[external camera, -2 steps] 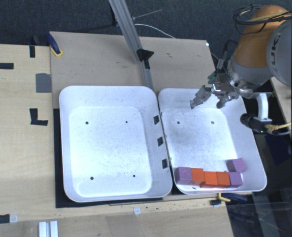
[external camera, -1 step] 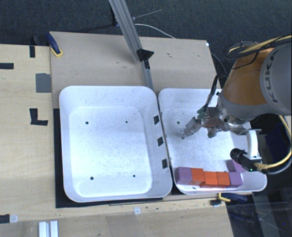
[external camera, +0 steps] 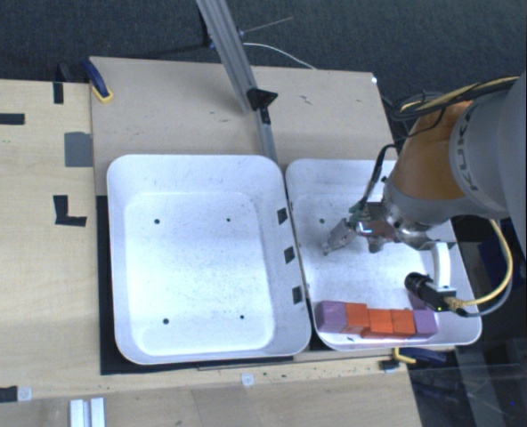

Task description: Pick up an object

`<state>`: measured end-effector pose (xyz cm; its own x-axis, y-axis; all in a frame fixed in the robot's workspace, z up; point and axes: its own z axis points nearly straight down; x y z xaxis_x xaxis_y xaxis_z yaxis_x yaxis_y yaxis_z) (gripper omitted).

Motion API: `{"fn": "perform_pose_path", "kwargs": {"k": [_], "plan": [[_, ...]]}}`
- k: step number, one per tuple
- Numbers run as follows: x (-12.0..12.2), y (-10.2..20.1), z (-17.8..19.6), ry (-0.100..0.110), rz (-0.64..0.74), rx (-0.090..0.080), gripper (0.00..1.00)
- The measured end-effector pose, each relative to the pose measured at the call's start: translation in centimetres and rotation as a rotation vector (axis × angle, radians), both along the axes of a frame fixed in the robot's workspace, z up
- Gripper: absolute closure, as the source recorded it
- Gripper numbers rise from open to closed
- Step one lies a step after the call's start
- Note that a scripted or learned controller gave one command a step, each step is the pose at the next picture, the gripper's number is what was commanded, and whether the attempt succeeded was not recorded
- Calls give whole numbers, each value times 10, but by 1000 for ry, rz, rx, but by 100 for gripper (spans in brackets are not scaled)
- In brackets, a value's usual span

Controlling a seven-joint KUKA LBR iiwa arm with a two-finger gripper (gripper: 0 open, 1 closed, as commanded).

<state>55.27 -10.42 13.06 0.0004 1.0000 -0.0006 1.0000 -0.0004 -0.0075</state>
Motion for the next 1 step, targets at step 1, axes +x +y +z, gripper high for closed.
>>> {"fn": "perform_pose_path", "kwargs": {"k": [1], "plan": [[1, 1, 4, -5, 2, 1, 0]]}}
